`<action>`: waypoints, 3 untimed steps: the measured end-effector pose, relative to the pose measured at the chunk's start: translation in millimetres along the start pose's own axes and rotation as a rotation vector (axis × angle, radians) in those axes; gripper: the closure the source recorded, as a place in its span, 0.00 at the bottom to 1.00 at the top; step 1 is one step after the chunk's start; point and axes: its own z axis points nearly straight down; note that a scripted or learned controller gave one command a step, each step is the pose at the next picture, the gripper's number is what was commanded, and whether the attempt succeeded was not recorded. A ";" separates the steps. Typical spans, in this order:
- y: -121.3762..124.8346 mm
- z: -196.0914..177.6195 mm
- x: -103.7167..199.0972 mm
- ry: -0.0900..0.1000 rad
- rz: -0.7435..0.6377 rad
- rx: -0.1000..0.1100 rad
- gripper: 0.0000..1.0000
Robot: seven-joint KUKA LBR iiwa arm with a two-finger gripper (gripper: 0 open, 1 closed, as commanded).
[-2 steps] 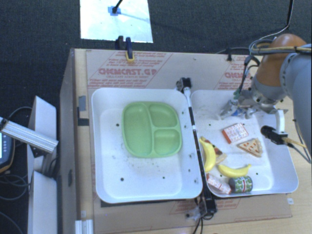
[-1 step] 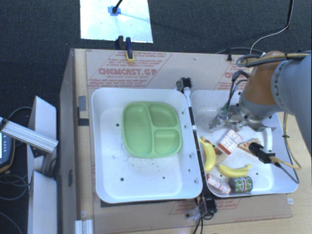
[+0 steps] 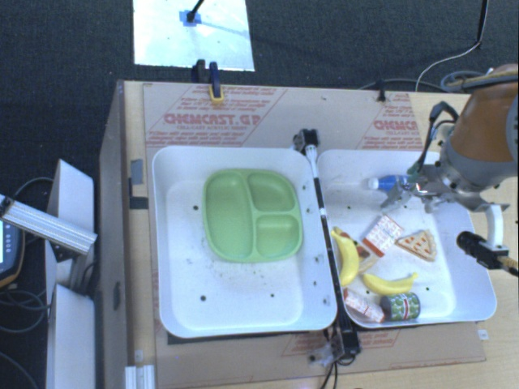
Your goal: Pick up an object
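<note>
Over the right bin [image 3: 478, 302], my gripper [image 3: 415, 186] hangs near the back, just beside a small clear bottle with a blue cap [image 3: 388, 182] lying on its side. Can't tell from this slant how the gripper stands or whether it is clamped on anything; it blurs into the wrist hardware. Nothing visibly held, so I judge the pick not yet done.

Landmark = the bottle. Nearest candidate, likely target. In front of it: a red-white carton [image 3: 382, 235], and beside that a pizza-slice toy [image 3: 419, 245]. Further front: two bananas, one [image 3: 348, 258] against the divider, one [image 3: 389, 282] nearer the front. Beyond those, a green can [image 3: 401, 306] and another small packet [image 3: 362, 306] at the front wall. Left bin holds a green divided plate [image 3: 251, 215], well apart from the bottle.

To do it well, my judgement: centre over the bottle's body, not the cap; close across its narrow width, since it's round and may roll or squirt out. Descend straight, keep off the back wall, lift slowly and check it comes up.
</note>
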 end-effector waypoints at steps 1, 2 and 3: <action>61.3 86.9 -3.3 0.001 -0.002 0.006 0.00; 65.4 91.2 -13.6 0.000 -0.001 0.001 0.00; 60.9 8.5 1.2 0.000 -0.004 -0.002 0.00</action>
